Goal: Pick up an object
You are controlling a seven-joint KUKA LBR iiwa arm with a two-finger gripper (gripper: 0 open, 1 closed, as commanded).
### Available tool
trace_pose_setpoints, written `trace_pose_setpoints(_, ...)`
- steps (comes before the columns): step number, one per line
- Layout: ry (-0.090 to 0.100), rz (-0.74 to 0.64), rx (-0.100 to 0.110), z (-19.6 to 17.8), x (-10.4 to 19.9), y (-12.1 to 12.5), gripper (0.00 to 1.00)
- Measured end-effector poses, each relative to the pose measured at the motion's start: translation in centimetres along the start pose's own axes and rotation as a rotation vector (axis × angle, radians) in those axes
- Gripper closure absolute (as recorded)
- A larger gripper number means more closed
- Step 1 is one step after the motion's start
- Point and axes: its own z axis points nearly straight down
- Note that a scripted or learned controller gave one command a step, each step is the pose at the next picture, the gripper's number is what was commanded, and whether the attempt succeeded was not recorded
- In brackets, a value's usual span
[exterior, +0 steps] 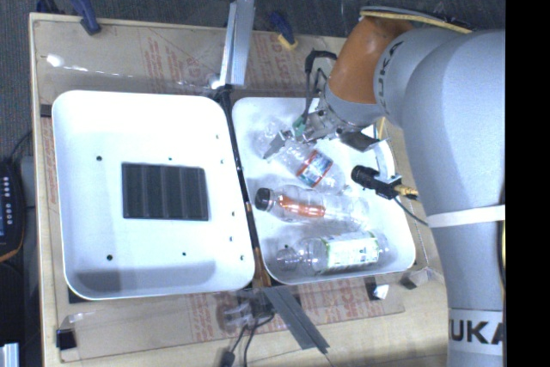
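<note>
The right bin (258,118) holds three clear plastic bottles. A bottle with a red and blue label (311,164) lies near the bin's upper middle. Below it lies a bottle with an orange label (292,205) and a dark cap pointing left. A larger bottle with a white and green label (339,253) rests along the bin's front wall. My gripper (302,127) is low in the bin's far part, just above the red and blue labelled bottle and touching or nearly touching its neck end. The wrist hides the fingers.
The left bin (86,125) has a dark ribbed rectangle (165,191) on its floor. A metal divider bar (236,39) stands between the bins at the back. Blue clamps (84,11) grip the board's far edge. The grey arm (447,150) covers the right side.
</note>
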Motion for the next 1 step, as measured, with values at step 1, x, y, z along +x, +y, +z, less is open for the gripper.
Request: trace_pose_setpoints(1, -0.001, 0.018, 0.0, -0.07, -0.86, -3.43, 0.0)
